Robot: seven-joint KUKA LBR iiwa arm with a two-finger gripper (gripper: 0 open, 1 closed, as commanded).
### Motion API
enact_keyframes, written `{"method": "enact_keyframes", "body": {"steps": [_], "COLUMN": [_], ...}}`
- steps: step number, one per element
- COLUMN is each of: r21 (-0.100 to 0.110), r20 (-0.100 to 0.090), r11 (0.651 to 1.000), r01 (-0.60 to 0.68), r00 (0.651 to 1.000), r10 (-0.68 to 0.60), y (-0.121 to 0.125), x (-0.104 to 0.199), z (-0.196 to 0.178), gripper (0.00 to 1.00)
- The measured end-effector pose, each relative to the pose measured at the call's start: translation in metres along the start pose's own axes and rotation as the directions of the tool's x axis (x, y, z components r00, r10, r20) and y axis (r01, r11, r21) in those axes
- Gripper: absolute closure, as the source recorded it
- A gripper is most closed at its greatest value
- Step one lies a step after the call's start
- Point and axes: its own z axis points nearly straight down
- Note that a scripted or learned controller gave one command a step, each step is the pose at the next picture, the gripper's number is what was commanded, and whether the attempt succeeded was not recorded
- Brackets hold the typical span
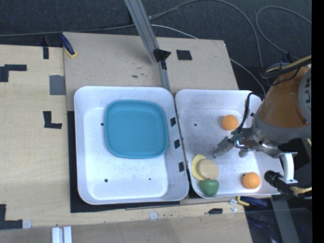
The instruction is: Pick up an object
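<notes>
So the gripper (232,147) is hanging over the middle of the right bin (202,101) with its fingers spread apart and nothing between them, so no pick has happened yet as far as I can see. Plenty to grab though: an orange ball (230,122) just far of it, another orange ball (251,180) near-right, and a tan disc (207,169) touching a green piece (209,187) near-left. Left bin (91,186) just has a blue plate (135,128), and the whole closing-and-lifting part is left to do.
</notes>
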Motion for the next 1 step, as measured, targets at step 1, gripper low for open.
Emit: {"method": "enact_keyframes", "body": {"steps": [1], "r21": [-0.003], "r20": [0.001], "r11": [1.000], "r01": [0.000], "r00": [1.000], "r10": [0.000], "y": [-0.0045], "x": [0.0025], "z": [0.0603], "gripper": [0.00]}}
